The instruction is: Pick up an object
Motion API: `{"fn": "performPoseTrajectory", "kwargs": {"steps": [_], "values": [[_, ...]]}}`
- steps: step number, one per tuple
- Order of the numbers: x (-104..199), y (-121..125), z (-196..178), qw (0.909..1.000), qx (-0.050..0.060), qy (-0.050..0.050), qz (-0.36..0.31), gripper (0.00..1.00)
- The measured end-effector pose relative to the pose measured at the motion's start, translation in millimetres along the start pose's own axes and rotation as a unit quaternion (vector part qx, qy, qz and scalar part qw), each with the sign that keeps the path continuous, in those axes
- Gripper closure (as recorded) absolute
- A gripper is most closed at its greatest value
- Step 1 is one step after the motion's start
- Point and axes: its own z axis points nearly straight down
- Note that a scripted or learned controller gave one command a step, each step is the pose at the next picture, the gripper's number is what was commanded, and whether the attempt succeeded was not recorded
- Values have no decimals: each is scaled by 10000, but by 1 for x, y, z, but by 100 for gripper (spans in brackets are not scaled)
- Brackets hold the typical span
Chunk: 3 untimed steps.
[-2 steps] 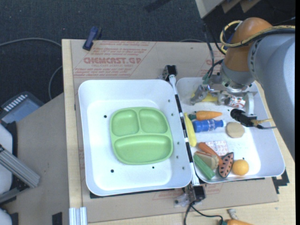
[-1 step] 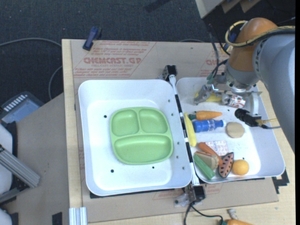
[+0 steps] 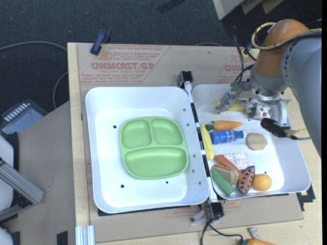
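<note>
One hand (image 3: 263, 107) low over right bin (image 3: 299, 162).

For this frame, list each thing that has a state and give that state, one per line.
Green divided plate: lies flat in the left bin, right way up.
Blue bottle: lies on its side in the right bin.
Carrot: lies flat just above the bottle.
Yellow piece: lies along the right bin's left wall.
Orange fruit: rests at the near edge.
Tool: low over the right bin's far end; grip hidden.
</note>
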Motion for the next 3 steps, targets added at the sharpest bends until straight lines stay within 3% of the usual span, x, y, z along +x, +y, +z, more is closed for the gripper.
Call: {"fn": "performPoseTrajectory", "kwargs": {"steps": [1, 2, 3], "values": [[-2, -2, -9, 10000, 27, -20, -1, 100], [-1, -1, -9, 10000, 16, -15, -3, 0], [-1, -1, -19, 10000, 17, -20, -5, 100]]}}
